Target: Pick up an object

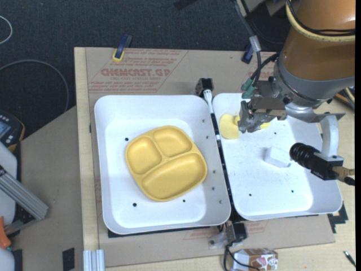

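A yellow three-compartment plate (164, 162) lies in the left bin (113, 117). In the right bin (299, 202) a small pale yellow object (228, 126) sits near the upper left corner, and a small white block (277, 157) lies near the middle. My gripper (251, 123) hangs from the grey and orange arm over the right bin's upper left part. It stands directly beside the yellow object, on its right.
A black cylindrical part (307, 156) juts over the right bin's right side. Clamps hold the bins along the divider (217, 145). Cables and a blue-yellow clip (120, 48) lie at the back of the cardboard-covered bench.
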Motion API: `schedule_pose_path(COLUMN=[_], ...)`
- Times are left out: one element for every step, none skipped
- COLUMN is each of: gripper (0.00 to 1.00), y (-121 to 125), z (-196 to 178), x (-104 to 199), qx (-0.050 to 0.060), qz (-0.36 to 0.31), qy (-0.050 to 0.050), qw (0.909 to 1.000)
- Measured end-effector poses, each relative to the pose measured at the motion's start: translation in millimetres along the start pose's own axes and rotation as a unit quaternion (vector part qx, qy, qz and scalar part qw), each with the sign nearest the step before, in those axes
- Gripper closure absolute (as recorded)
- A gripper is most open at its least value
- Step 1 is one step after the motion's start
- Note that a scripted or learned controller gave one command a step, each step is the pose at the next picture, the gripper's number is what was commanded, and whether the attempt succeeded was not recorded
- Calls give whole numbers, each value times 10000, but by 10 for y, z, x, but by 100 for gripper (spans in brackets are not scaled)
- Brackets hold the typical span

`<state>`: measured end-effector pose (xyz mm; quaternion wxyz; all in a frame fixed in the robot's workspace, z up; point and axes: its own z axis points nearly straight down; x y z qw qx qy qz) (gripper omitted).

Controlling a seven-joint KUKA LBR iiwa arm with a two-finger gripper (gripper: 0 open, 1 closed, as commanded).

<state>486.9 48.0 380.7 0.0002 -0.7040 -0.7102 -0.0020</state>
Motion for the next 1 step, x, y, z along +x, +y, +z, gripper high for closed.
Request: schedule_pose_path(gripper=[100], y=[-72], z=[-323], x=[440], qx=[-12], qz=[16], qy=[-7], qw=[10000])
